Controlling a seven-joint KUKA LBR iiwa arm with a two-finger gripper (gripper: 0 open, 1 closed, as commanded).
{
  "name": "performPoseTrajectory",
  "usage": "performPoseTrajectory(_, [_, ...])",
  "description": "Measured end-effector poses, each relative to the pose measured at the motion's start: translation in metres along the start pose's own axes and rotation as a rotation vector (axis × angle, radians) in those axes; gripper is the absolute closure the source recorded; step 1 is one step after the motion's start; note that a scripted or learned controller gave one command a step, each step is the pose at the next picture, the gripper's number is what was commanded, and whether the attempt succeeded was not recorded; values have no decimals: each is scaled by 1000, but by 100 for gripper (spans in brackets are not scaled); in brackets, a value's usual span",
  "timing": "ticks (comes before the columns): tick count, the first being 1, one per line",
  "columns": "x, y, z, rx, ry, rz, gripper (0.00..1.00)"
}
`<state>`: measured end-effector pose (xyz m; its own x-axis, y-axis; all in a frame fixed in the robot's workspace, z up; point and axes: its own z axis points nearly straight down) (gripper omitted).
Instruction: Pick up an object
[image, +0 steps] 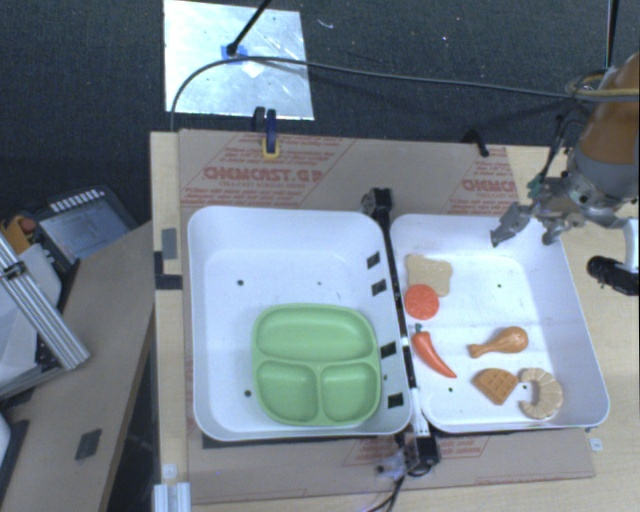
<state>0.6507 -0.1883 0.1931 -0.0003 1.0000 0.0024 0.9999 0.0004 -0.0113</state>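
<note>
Hovering open tool (527, 229), right bin (560, 290), toy food

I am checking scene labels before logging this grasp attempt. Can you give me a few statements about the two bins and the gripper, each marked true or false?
1. The green divided plate lies in the left bin. True.
2. The gripper holds the drumstick. False: nothing is between its open fingers, and the drumstick lies in the right bin.
3. The red tomato slice lies just below the bread slice. True.
4. The chili pepper lies on the plate. False: it lies in the right bin near the divider.
5. The gripper hovers over the right bin's upper right corner. True.
</note>
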Motion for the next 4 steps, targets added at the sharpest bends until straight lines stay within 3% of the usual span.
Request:
performPoseTrajectory(1, [1, 3, -9, -13, -3, -3, 0])
performPoseTrajectory(3, [9, 0, 84, -11, -3, -2, 0])
performPoseTrajectory(4, [10, 1, 108, -13, -3, -4, 0])
